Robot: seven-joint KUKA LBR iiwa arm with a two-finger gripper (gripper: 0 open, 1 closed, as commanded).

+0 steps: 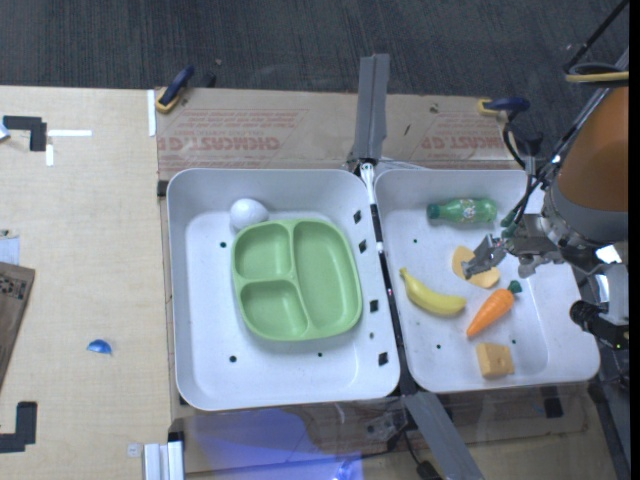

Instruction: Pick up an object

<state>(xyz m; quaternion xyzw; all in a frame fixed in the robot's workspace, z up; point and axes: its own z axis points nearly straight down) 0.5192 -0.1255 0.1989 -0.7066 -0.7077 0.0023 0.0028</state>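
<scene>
Gripper (492,258) low in right bin (560,368), over yellow-orange slice (462,262); finger spread can't be told, nothing seen held. Banana (433,296), carrot (490,312), green bottle (462,210), tan block (494,359) lie loose nearby. Pick not yet done; grasp and lift remain

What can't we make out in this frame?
- Jaws: whether they are open or shut, too small and dark in the camera view.
- Yellow piece: its shape, partly covered by the gripper.
- White ball: its lower edge, behind the green plate rim.
- Arm: cut off by the right edge.
</scene>
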